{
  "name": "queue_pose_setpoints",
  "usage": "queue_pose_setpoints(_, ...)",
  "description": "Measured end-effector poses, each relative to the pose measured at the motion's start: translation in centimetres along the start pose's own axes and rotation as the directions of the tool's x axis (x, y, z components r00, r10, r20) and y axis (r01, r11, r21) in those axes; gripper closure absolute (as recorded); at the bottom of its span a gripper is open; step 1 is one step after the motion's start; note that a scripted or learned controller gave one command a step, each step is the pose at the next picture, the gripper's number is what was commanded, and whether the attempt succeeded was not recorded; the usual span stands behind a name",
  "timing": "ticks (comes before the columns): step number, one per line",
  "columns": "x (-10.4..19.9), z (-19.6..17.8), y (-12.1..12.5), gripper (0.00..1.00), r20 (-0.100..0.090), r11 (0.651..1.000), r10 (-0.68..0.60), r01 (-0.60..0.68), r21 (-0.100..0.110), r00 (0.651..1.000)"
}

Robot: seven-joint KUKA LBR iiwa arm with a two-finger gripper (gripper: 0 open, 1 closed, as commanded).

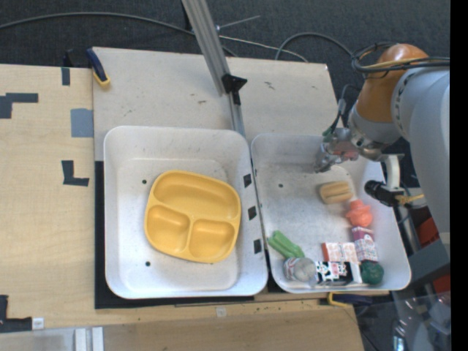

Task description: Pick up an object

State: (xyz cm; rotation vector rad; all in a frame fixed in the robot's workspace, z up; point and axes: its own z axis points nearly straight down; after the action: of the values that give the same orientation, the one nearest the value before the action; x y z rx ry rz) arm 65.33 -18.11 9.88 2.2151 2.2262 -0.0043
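Hovering above the tan oblong bread roll (pixel 336 191), the hand (pixel 327 159) grips nothing; its spread cannot be told. Off-centre descent risks nudging the roll aside.

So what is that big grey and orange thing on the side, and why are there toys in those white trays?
That is a robot arm, seen by a camera looking down from above the bench. At its tip is a gripper, like a hand with two fingers, hovering over the right bin. I can't see anything held in it. Just below it lies a tan bread-like block, then an orange lump. Along the bin's near edge lie a green vegetable-like toy, small cartons and a green ball. The left bin holds a yellow divided plate. The robot is trying to pick something up.
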Motion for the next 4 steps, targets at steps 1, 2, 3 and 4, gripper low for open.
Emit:
queue_pose_setpoints(1,-0.4,-4.4,0.2,1.00,-0.002,1.000,0.003,-0.003,-0.005,1.000)
queue_pose_setpoints(2,-0.1,-10.8,0.2,1.00,-0.001,1.000,0.003,-0.003,-0.007,1.000)
queue_pose_setpoints(3,-0.8,-16.9,0.3,1.00,0.000,1.000,0.003,-0.003,-0.008,1.000)
queue_pose_setpoints(4,-0.7,-18.0,0.4,1.00,-0.002,1.000,0.003,-0.003,-0.002,1.000)
